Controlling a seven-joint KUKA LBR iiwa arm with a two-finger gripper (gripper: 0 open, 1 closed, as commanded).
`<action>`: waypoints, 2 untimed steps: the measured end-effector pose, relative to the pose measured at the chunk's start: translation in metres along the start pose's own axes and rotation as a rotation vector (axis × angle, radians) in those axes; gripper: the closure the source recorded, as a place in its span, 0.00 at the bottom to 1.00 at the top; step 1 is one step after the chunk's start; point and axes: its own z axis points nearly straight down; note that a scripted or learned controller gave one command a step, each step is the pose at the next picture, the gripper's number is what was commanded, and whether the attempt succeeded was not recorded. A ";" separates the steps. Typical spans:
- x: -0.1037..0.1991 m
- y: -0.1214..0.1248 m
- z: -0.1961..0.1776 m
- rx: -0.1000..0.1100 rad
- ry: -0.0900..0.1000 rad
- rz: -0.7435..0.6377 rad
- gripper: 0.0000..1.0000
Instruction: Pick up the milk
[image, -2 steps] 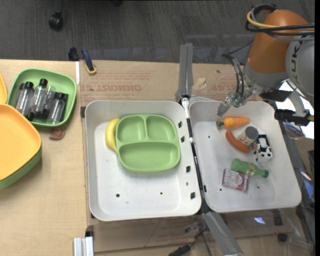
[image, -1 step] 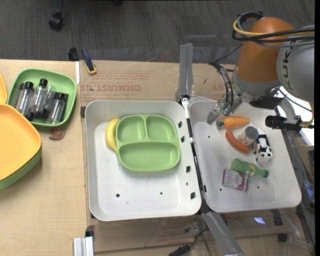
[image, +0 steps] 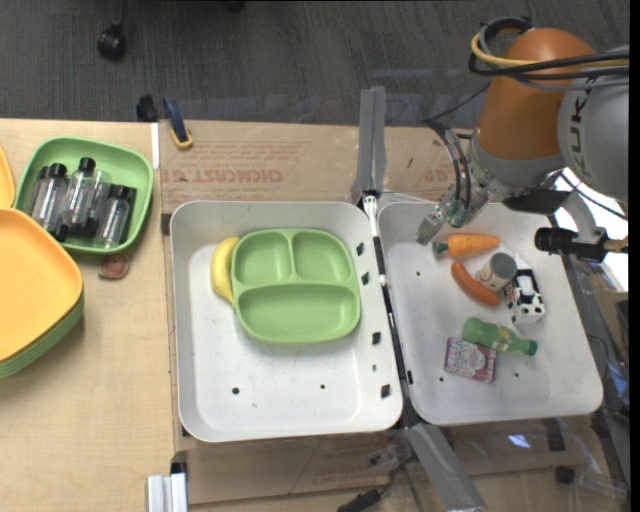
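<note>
A small black-and-white cow-patterned milk carton (image: 526, 301) lies in the right bin (image: 560, 395), near its right wall, just beside a grey cup (image: 499, 268). The gripper (image: 447, 216) hovers over the bin's upper-left corner, fingers apart and holding nothing.
</note>
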 end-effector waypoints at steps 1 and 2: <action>0.025 0.030 0.010 0.001 0.002 -0.069 1.00; 0.041 0.058 -0.009 0.001 0.001 -0.121 1.00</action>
